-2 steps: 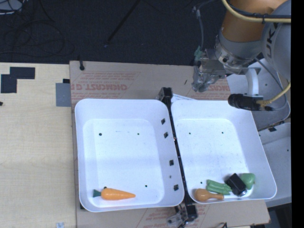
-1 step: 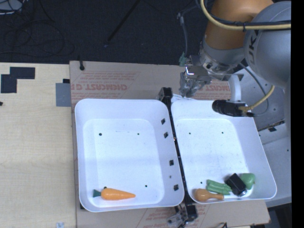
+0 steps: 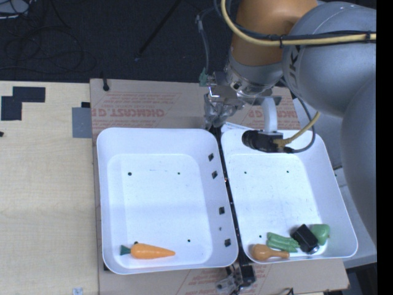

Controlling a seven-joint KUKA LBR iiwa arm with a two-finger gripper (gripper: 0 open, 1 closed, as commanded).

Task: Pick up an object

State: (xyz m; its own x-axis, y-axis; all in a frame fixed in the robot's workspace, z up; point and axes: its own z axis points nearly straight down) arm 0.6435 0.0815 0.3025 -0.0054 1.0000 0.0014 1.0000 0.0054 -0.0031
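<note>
Pale wood bench [image 3: 43, 183] at left, with a brown cardboard sheet [image 3: 147, 106] under both bins. The left bin [image 3: 103, 177] held one orange carrot [image 3: 150, 251] with a green top. It lay flat near the front wall toward the left corner, with its tip pointing right. The pincer [image 3: 215, 117] hung over the far rim where the two bins met, well apart from every object. Whether it was released or clenched could not be told. The grey arm [image 3: 331, 48] came in from the upper right. The right bin [image 3: 276, 195] had all its things bunched in the front right corner. These were an orange pear-shaped thing [image 3: 268, 252] against the front wall, green pods [image 3: 282, 242] just beside it, then a black block [image 3: 305, 238] touching the pods. A rounded green thing [image 3: 320, 231] sat farthest right, against the block.
</note>
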